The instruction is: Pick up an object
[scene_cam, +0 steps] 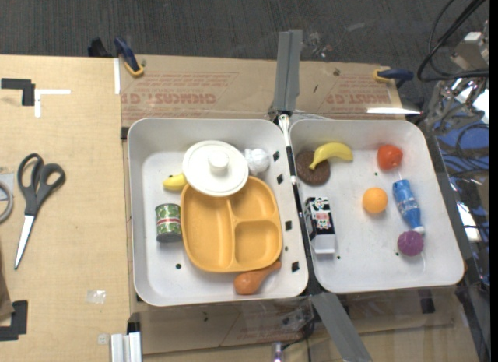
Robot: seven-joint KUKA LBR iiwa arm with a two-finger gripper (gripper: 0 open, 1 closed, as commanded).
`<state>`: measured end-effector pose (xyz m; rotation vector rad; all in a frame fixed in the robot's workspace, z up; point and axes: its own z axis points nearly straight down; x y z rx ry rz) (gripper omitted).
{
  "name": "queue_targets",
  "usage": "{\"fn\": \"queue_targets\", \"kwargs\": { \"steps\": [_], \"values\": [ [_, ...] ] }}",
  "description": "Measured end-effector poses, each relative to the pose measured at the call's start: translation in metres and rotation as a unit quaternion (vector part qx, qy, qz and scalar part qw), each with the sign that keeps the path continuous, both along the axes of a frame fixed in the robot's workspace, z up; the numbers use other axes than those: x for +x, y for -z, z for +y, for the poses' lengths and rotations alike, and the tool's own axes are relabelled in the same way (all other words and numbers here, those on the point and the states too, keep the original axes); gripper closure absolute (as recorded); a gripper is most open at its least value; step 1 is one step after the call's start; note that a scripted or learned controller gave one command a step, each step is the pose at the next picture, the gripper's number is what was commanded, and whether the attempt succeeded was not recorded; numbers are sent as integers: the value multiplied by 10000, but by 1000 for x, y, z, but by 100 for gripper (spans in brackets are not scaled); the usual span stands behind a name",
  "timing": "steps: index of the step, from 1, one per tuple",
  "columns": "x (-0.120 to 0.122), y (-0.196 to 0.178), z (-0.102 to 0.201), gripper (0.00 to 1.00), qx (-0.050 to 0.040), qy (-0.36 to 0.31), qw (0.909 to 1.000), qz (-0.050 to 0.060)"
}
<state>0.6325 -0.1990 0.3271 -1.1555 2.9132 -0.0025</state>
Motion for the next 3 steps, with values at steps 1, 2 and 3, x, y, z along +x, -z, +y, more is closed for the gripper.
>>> {"fn": "queue_targets", "kwargs": {
  "steps": [1, 2, 3],
  "values": [
    [4, -25, -22, 100, -13, -3889, 9213, 3],
    [-99, -15, -22, 100, -5, -4472, 8944, 19],
    [-69, -27, -18, 100, -8, -5713, 8207, 8]
  ]
}}
